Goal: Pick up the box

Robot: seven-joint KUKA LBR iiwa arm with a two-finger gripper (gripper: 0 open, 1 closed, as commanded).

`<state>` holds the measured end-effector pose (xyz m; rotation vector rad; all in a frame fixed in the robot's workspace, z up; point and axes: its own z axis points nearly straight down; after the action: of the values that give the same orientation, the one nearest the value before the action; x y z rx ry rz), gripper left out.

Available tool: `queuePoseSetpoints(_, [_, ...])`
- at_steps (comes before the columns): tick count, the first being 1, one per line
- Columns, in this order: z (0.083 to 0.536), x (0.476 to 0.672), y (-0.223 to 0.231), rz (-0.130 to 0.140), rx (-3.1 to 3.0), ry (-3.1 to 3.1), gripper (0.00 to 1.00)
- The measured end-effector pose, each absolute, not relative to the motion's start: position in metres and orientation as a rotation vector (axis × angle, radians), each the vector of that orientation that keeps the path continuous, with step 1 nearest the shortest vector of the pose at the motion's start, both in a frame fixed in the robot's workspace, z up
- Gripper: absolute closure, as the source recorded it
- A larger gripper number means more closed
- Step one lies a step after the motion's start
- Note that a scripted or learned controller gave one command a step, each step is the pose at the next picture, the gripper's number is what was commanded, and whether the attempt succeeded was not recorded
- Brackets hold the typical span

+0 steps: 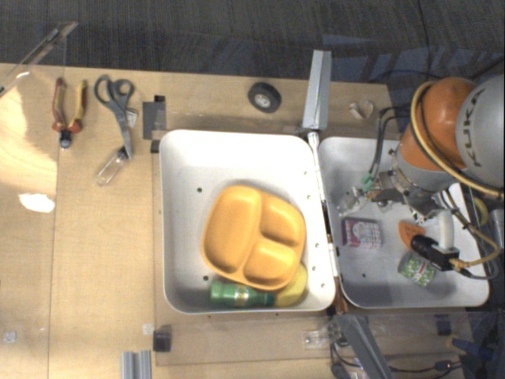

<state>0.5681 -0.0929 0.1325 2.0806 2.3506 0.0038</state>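
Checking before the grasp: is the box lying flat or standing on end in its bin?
Lying flat: the box shows its broad printed face upward on the floor of the right bin, left of the arm.

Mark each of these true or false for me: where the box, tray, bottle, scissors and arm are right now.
1. The box lies in the right bin. True.
2. The yellow tray is in the right bin. False: it sits in the left bin.
3. A green bottle lies at the near edge of the left bin, partly under the tray. True.
4. The scissors lie inside the left bin. False: they lie on the bench, beyond the bin's far left corner, next to the pliers.
5. The arm hangs over the left bin. False: it is over the right bin.
6. A roll of tape lies on the bench beyond the left bin. True.
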Motion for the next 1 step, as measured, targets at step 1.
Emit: queuePoseSetpoints(1, [0.0998,0.5255,-0.0963,0.037,1.873,2.466,0.0])
